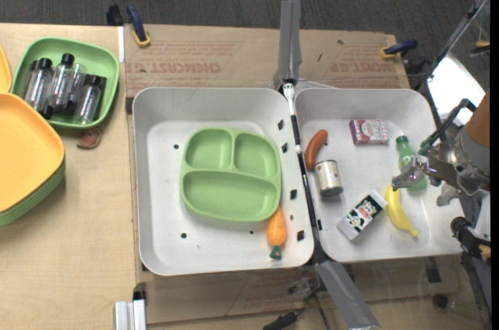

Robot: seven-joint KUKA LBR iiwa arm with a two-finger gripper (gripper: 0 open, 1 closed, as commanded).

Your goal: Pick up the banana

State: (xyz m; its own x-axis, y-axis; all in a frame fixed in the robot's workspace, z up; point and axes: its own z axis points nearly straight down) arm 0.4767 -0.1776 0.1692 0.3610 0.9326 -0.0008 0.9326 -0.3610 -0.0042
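Observation:
The yellow banana [400, 213] lies in the right bin [374, 98], near its right wall, with its length running front to back. My gripper [427, 188] hovers just beyond the banana's far end, right next to a green bottle [407, 157]. It is open, with one finger [405, 180] over the banana's top end and the other [449, 198] out to the right. Nothing sits between the fingers. The grey arm comes in from the right edge.
The right bin also holds a black and white carton [361, 215] just left of the banana, a silver can [328, 179], a red sausage [315, 147] and a purple box [368, 131]. The left bin [156, 165] holds a green divided plate [231, 175] and a carrot [276, 231].

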